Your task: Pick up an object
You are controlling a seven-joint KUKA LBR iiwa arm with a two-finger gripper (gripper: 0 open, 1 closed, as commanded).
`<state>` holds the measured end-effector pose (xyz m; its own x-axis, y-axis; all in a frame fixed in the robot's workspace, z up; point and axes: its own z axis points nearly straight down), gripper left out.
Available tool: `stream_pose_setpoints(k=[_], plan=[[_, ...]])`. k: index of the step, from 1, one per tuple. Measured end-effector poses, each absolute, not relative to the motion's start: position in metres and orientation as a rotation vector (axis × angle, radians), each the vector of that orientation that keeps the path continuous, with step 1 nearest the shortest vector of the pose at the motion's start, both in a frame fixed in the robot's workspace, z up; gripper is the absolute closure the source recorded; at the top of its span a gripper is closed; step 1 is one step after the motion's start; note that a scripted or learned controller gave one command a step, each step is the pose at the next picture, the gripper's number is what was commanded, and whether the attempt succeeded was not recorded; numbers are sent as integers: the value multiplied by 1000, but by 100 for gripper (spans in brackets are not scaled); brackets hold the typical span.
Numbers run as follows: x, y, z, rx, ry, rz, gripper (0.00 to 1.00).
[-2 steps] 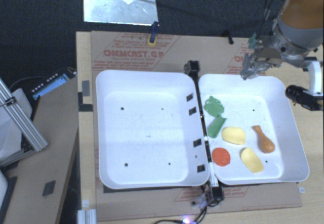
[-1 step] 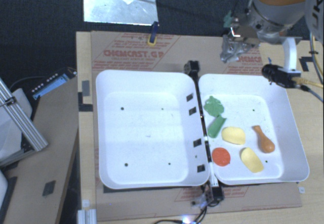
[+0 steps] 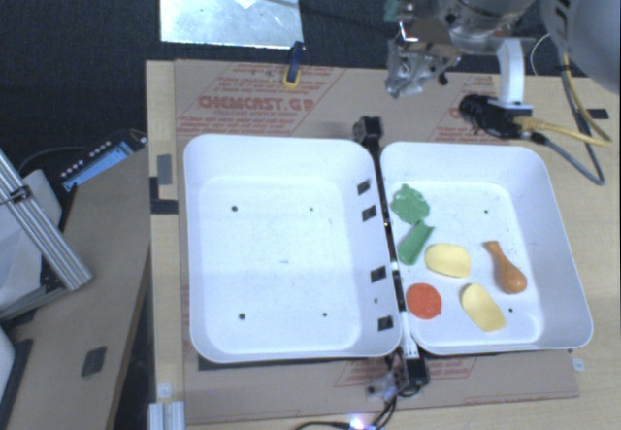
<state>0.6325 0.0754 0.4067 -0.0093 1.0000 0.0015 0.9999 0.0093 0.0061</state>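
Cardboard [image 3: 254,96] under bins prints "CHEMCAST GP". Gripper [image 3: 408,81] top centre, above right bin [image 3: 543,187], nothing held, opening unclear. Toy food [image 3: 448,260] lower right, dark carpet [image 3: 78,20] behind.

Robotics lab: two white bins [image 3: 281,151] on cardboard-topped bench [image 3: 252,93], cables [image 3: 572,132], aluminium framing [image 3: 34,224].

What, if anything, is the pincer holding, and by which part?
Nothing is held: the pincer hangs above the bench, beyond the right bin, with no object between its fingers.
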Motion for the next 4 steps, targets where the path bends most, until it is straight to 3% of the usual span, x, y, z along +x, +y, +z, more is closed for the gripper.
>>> stream_pose_setpoints(k=[1, 2, 3, 4], plan=[[638, 151, 444, 2207, 2233, 12, 100], [631, 241, 480, 2206, 2236, 13, 100], [670, 234, 514, 2214, 2223, 9, 100], [596, 235, 538, 2213, 2231, 6, 100]])
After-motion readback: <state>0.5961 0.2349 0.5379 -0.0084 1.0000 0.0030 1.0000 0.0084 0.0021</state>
